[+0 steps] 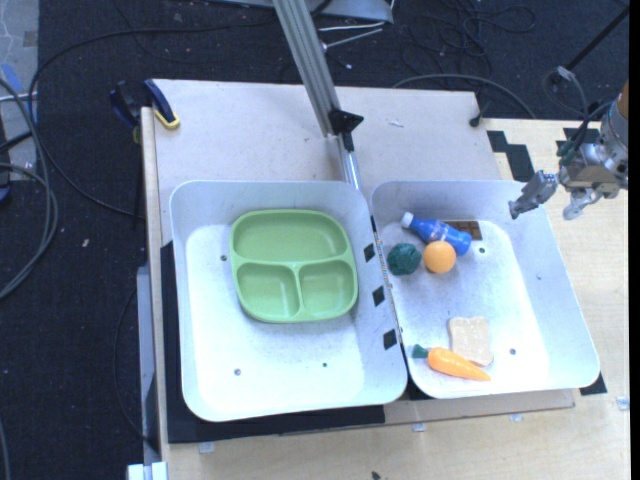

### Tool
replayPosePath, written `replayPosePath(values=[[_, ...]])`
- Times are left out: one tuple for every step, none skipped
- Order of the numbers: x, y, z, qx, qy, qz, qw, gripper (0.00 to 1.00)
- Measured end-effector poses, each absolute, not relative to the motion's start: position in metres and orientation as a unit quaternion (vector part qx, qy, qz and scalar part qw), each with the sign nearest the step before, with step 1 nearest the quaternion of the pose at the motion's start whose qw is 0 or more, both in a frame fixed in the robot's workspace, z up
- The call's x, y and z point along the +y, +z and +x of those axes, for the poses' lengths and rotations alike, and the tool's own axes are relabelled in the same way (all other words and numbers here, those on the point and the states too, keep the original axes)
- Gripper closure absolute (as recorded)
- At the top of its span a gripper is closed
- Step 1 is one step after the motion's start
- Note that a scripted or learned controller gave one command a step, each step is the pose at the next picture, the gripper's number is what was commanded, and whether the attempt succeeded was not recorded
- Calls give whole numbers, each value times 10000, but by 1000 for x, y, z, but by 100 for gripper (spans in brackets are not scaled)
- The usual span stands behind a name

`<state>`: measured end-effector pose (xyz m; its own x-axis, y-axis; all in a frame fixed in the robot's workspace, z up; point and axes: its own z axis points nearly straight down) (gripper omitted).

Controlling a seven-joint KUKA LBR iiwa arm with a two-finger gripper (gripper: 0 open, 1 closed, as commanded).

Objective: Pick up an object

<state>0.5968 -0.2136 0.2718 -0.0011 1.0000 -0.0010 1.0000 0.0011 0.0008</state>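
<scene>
The jaws (pixel 553 196) hang open, holding nothing — the orange ball (pixel 439 257) lies below-left of them, light, stiff, slippery-round — best pinched across its middle.

— What sort of place is this?
— A robotics lab: black cables (pixel 60 183) trail over dark carpet at left, a metal strut (pixel 305 48) rises top centre, and two white bins (pixel 200 368) sit on a desk (pixel 250 133).
</scene>
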Motion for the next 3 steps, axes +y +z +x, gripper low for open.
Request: replayPosePath(values=[[-219, 210, 594, 7068, -13, 7074, -15, 0], [-220, 146, 591, 7068, -17, 7074, -23, 0], [-219, 93, 590, 7071, -8, 7071, -3, 0]])
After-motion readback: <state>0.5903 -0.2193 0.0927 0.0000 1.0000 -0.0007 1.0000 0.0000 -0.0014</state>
